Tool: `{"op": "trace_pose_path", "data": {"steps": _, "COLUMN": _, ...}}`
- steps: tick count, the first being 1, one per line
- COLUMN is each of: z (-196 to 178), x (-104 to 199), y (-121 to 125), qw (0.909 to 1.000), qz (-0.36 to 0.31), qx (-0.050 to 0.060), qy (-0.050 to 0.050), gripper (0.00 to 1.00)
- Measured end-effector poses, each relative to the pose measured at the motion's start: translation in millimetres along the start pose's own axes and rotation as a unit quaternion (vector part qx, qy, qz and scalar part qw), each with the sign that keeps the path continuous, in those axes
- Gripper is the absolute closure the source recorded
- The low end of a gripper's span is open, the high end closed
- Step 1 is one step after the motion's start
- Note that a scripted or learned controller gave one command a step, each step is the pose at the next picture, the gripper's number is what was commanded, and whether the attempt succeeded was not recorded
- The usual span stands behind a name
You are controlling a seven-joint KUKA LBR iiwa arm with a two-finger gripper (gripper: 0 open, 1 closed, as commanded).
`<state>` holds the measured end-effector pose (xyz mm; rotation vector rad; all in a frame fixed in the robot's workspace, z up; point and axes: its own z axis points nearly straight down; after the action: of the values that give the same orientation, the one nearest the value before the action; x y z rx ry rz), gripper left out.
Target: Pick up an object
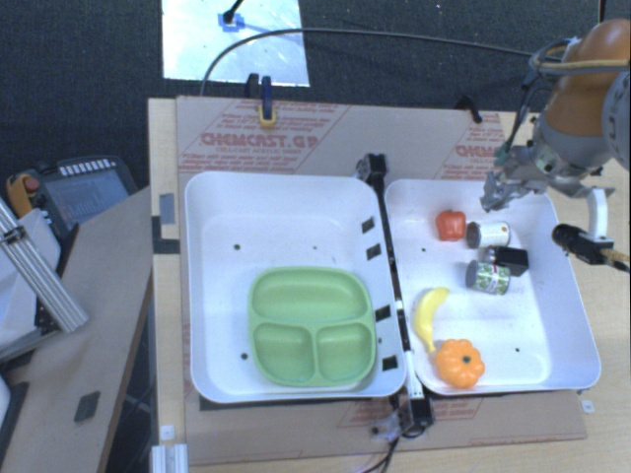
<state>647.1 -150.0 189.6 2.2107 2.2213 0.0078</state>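
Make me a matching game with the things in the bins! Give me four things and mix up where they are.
Things:
1. green tray
2. pumpkin
3. banana
4. pincer

Places:
A. right bin's near edge
B. just left of the pumpkin, a little farther back
C. left bin
D. above the right bin's far edge

Pairs: 1-C, 2-A, 3-B, 4-D

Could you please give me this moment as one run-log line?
gripper: above right bin, nothing held | nearest: white cylinder | left bin: green tray
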Motion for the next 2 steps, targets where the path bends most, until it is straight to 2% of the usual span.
{"op": "trace_pose_path", "data": {"steps": 1, "z": -55.2, "x": -0.4, "y": 2.4, "qw": 1.0, "qz": 0.0, "qx": 0.0, "qy": 0.0, "gripper": 1.0}}
{"op": "trace_pose_path", "data": {"steps": 2, "z": -56.7, "x": 46.9, "y": -8.0, "qw": 1.0, "qz": -0.002, "qx": 0.003, "qy": 0.001, "gripper": 1.0}}
